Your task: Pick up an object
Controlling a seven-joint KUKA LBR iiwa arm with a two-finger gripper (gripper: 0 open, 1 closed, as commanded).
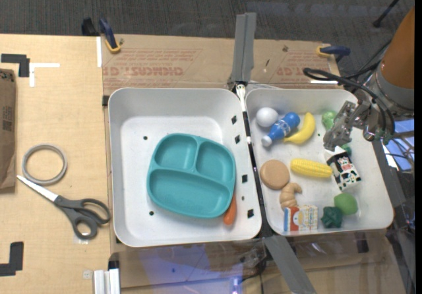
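Nearest the camera, along the front wall of the right bin: small red-and-white carton, dark green broccoli toy, round light green toy just behind the broccoli. Orange carrot in the left bin, lying against the front right rim of the teal divided plate. Grey-handled scissors on the bench to the left, outside both bins.

Mid right bin: tan croissant-like piece touching the carton's top, round tan cookie just behind it, yellow corn cob beside the cookie, black-and-white cow-print box tilted, right of the corn. Tape ring flat on the bench, just behind the scissors.

Further back: gripper low over the right bin, directly above and behind the cow-print box, near the corn's right end. Open or closed: cannot tell, metal parts overlap. Nothing visibly held; contact with the cow-print box unclear. Grey arm with orange band entering from the right, cables around the wrist.

Back of right bin: banana, blue bottle-shaped toy touching the banana's left side, white ball just behind the bottle, small green piece left of the gripper.

Farthest: cardboard sheet behind the bins, blue clamp at its left corner, another blue clamp at the right.
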